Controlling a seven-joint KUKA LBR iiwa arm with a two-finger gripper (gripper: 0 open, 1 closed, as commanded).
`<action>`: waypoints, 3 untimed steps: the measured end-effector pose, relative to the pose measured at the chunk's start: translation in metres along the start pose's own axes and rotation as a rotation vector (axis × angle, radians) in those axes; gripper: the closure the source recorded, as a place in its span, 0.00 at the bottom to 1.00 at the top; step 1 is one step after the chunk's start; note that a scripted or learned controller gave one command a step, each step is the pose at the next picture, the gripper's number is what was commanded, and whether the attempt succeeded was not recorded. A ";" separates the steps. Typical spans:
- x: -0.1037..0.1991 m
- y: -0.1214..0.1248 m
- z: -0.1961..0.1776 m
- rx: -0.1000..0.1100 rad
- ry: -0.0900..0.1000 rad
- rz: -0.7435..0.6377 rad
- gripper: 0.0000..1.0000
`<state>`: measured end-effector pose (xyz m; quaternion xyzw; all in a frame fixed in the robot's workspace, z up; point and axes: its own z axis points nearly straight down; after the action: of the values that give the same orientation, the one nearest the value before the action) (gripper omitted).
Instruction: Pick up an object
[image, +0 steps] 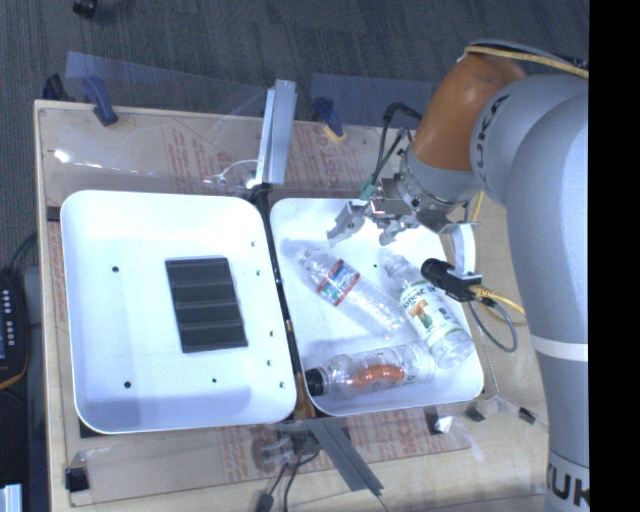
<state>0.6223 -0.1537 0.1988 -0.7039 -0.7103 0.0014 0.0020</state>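
Note:
My gripper (364, 229) hangs over the far part of the right bin (300, 215), open, with nothing between its fingers. Below it in that bin lie three clear plastic bottles. A bottle with a red label (340, 283) lies slantwise just in front of the gripper. To its right is a bottle with a green and white label (430, 315). Along the near wall a bottle with an orange label (372, 375) and a black cap lies on its side. A black ridged block (205, 303) rests flat in the middle of the left bin (100, 230).
A grey metal bar (274, 135) stands behind the gap between the bins. The arm's grey and orange body (480, 110) covers the right side of the view. A black cable plug (447, 277) juts over the right bin's right rim.

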 end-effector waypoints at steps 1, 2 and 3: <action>0.010 -0.002 0.108 -0.001 -0.001 0.005 0.00; 0.011 -0.001 0.097 -0.001 -0.001 0.001 1.00; 0.027 0.024 0.016 -0.005 -0.001 -0.070 1.00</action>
<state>0.6464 -0.1260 0.1824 -0.6787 -0.7344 -0.0001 0.0001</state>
